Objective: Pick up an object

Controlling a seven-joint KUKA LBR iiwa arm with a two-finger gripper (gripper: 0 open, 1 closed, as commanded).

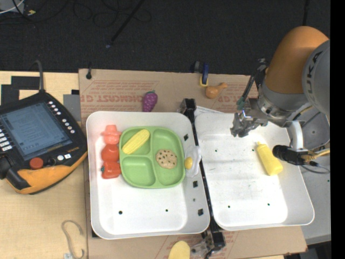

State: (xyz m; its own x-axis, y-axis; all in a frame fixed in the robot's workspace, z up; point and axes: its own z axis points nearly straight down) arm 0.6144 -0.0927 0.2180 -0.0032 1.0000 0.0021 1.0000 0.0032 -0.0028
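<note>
Yellow mustard bottle (269, 159) lies slantwise in right bin (259, 209).

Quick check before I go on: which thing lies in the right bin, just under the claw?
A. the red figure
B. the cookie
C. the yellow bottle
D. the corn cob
C: the yellow bottle lies on the floor of the right bin, below and right of the claw; the other three things sit in the left bin.
</note>
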